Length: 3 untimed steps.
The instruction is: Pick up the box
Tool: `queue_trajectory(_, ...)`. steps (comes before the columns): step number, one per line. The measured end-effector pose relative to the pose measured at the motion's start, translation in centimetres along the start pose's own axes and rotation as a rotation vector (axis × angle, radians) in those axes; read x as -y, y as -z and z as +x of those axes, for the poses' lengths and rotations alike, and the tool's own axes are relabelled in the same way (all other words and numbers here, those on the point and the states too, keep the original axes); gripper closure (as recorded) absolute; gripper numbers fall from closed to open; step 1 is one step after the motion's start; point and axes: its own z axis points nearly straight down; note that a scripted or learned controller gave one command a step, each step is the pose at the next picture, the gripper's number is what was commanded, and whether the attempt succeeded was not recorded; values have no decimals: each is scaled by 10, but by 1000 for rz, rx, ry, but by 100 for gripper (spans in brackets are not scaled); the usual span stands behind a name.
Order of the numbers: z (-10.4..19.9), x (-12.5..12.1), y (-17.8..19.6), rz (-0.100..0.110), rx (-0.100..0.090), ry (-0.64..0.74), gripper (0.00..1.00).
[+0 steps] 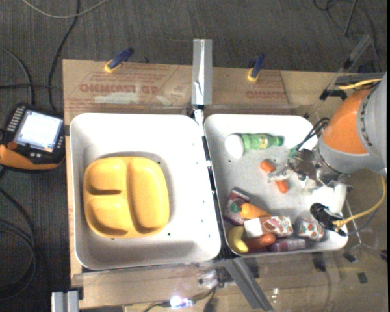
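Several small boxes lie along the front of the right bin (pixel 299 123): a red and white carton (pixel 277 225), a second small carton (pixel 310 229) at the front right corner, and a pink packet (pixel 235 204) to their left. My gripper (pixel 298 168) hangs over the right part of this bin, behind the cartons and apart from them, just right of two small orange carrots (pixel 275 175). The grey arm with its orange band (pixel 348 134) reaches in from the right.
A green bottle (pixel 255 142) lies at the back of the right bin. A yellow banana, an orange fruit and a white block crowd the front beside the cartons. The left bin (pixel 110 125) holds a yellow divided plate (pixel 125 195). A pendant sits off the bench at left.
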Motion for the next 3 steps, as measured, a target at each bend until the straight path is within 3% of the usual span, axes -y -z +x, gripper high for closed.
queue_trajectory(1, -13, 55, -1, -5, 6, -294, 0)
queue_trajectory(2, -13, 55, -1, -5, 6, -294, 0)
queue_trajectory(3, -17, 13, 93, 15, 18, -476, 0)
